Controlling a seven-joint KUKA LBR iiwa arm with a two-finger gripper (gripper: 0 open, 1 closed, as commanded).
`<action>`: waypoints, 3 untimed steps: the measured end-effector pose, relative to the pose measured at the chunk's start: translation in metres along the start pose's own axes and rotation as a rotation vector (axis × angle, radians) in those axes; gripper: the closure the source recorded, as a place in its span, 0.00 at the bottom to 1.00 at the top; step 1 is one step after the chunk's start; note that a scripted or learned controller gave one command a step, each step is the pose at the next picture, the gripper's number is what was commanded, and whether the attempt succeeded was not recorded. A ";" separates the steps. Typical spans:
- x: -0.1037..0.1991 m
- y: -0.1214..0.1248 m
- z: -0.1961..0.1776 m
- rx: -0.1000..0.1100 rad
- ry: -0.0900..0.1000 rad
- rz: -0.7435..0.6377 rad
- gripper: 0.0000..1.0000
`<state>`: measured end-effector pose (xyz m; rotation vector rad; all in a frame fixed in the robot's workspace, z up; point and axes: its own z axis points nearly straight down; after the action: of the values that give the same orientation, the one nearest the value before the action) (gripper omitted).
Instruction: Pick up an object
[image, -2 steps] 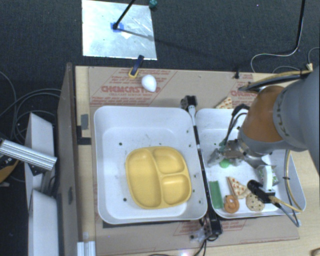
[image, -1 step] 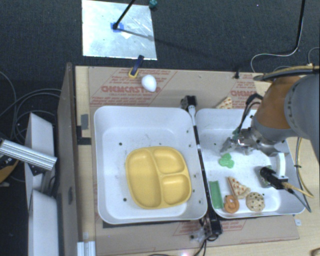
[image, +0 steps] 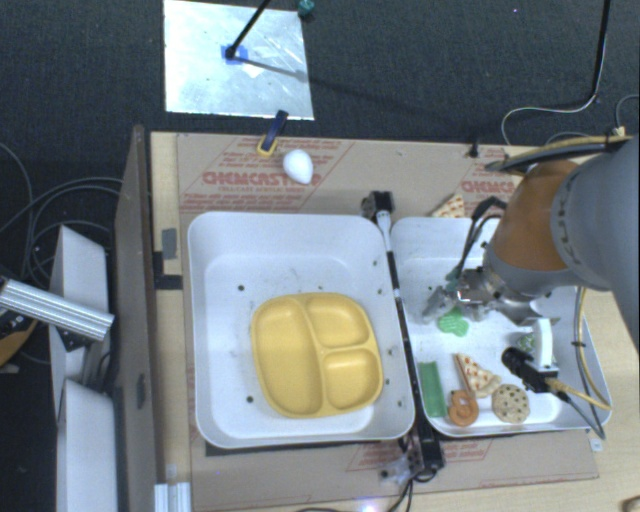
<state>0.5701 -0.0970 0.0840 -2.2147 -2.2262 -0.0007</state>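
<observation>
In the right bin (image: 420, 240), the tool (image: 447, 302) sat low, just above a small green object (image: 454, 324); whether it touched was unclear. Tool detail was too dark and small to read, so its opening could not be told. The arm (image: 560, 225) hid much of that bin's far side. Nearer lay a green bar (image: 431, 387), pizza slice (image: 477, 377), pretzel (image: 463, 408) and cookie (image: 510, 403). The left bin (image: 225, 250) held a yellow divided tray (image: 316, 352).
</observation>
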 end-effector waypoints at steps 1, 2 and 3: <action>-0.042 0.027 -0.001 -0.005 -0.004 0.006 0.00; -0.013 -0.001 0.000 0.001 0.000 0.001 0.00; -0.046 0.033 -0.001 -0.006 -0.004 0.005 0.00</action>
<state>0.6038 -0.1430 0.0853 -2.2249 -2.2257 -0.0037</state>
